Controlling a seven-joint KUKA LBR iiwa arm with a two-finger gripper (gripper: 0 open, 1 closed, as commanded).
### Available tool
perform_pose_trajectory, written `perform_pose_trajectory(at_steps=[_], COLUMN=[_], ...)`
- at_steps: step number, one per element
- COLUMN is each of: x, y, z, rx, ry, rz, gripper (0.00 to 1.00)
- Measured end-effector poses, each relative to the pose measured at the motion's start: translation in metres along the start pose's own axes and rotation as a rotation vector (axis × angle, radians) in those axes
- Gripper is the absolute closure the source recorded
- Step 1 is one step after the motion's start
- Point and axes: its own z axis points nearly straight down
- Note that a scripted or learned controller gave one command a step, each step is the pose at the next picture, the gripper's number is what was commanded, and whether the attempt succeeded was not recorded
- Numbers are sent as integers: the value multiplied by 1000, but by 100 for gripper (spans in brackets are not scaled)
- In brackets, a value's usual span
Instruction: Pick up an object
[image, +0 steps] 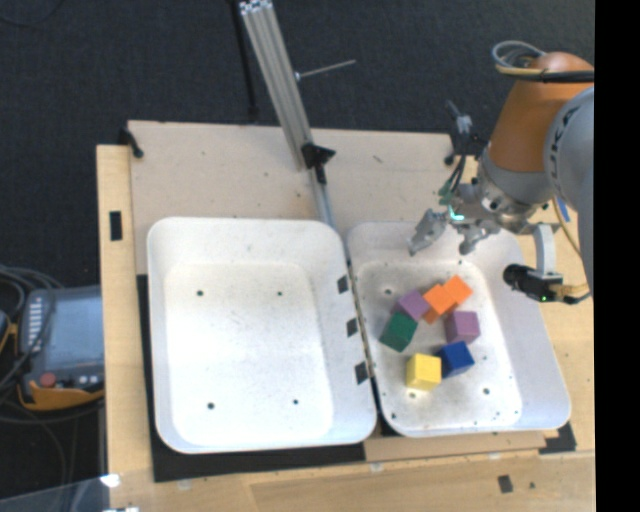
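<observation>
Several small blocks lie in the right bin (520, 400): an orange block (447, 297), a light purple block (413, 305), a green block (399, 330), a purple block (462, 325), a blue block (456, 357) and a yellow block (423, 371). My gripper (447, 233) hangs over the back edge of this bin, above and behind the orange block. Its two fingers are spread apart, with nothing between them.
The left bin (250, 330) sits beside the right one. A slanted metal rail (285, 95) runs from the top down to the gap between the bins. A grey device with cables (55, 340) lies off the bench at the left.
</observation>
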Motion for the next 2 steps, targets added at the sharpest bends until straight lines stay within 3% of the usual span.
perform_pose_trajectory(at_steps=[1, 2], x=[0, -3], y=[1, 1], z=[-3, 39], rx=[-4, -1], ry=[-2, -2], rz=[-2, 1], gripper=[0, 0])
